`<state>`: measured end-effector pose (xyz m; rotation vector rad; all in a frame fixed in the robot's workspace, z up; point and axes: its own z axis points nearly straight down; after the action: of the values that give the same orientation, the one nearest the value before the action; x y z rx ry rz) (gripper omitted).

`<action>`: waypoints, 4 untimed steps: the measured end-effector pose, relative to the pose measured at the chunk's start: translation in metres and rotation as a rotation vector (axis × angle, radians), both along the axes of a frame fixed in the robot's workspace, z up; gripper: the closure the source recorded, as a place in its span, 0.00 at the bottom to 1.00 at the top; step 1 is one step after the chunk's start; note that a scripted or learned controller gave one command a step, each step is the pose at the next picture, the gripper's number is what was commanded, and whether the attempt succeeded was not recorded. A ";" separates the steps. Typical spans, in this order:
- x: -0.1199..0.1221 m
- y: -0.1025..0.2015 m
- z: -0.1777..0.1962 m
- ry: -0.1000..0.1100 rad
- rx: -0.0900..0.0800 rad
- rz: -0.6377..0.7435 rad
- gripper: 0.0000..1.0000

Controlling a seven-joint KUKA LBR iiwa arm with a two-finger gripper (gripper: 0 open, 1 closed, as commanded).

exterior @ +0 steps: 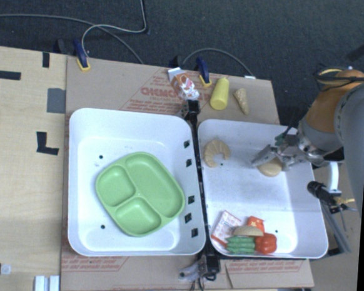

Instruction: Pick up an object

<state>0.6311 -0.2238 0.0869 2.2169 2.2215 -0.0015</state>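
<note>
My gripper point(270, 157) is low in the right bin point(302, 208), near its far right corner. Its fingers are spread, pointing left and down. A tan bread roll point(270, 169) lies just under the fingers, touching or almost touching them, and is not lifted. A croissant point(216, 151) rests at the bin's far left. At the near edge lie a small packet point(225, 226), a sandwich point(249, 230), a green pea pod point(241, 244) and a red tomato point(266, 243).
The left bin point(83, 165) holds a green divided plate point(140, 193). Behind the bins on the cardboard lie a yellow bottle point(219, 92), a cone point(241, 100) and a small carton point(182, 82). The arm's grey body fills the right side.
</note>
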 end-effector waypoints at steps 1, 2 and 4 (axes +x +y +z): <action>0.000 0.000 0.010 -0.002 -0.004 0.001 1.00; 0.037 0.063 0.035 0.002 0.003 0.001 1.00; 0.037 0.133 0.097 0.002 0.002 0.000 0.00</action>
<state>0.6683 -0.0904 0.1841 2.2194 2.2236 -0.0013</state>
